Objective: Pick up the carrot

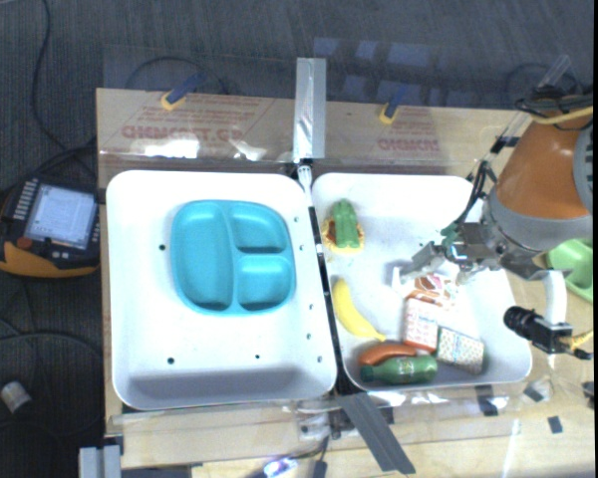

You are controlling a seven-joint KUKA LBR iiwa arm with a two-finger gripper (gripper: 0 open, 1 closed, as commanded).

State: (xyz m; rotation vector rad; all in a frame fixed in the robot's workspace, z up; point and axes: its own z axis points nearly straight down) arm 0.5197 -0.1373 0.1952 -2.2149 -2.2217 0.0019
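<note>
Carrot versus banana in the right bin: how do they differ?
The carrot is orange-red; the banana is yellow. The carrot lies nearly level against the green item by the near wall; the banana curves diagonally beside the divider. Both lie flat in the right bin.

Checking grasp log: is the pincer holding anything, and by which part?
Nothing held. The pincer hangs over the right bin, apart from the carrot.
</note>
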